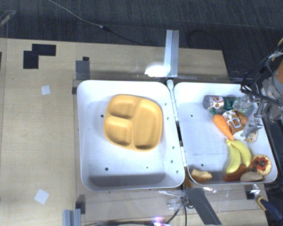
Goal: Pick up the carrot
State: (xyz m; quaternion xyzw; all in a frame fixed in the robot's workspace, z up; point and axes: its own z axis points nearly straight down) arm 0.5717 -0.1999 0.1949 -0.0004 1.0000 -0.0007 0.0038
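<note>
Crowded right side, open floor to the left of it

In the right bin (193,140) the left half of the floor lies bare, wide enough to come down freely. The carrot (222,126) is hemmed in: a small carton (234,120) touches its right side, a can (214,101) lies just above, and the bananas (237,156) sit just below its tip. The gripper (253,126) hangs close on the right, over that clutter. Along the front wall lie more food pieces (201,175). The left bin (92,126) holds a yellow tray (133,121), with free floor around it.
</note>
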